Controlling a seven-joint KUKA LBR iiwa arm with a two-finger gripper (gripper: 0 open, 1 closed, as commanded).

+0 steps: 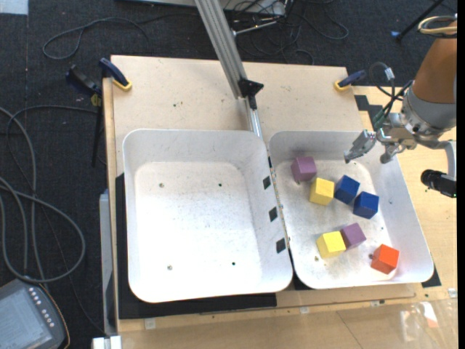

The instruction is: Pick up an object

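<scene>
Orange cube [385,258] front-right corner, gripper [373,150] well apart, open.

A robotics lab: left of the pincer [371,148], a plywood surface [189,93] is fixed with clamps [115,73] and carries two white bins [138,195]. Loose cables [43,158] trail over dark carpet [43,20] beyond it. An aluminium pole [218,31] rises behind, and a control pendant [29,318] lies far left, below.

A grey arm [429,111] with an orange band, cables, and a small metallic tool [374,150].
</scene>
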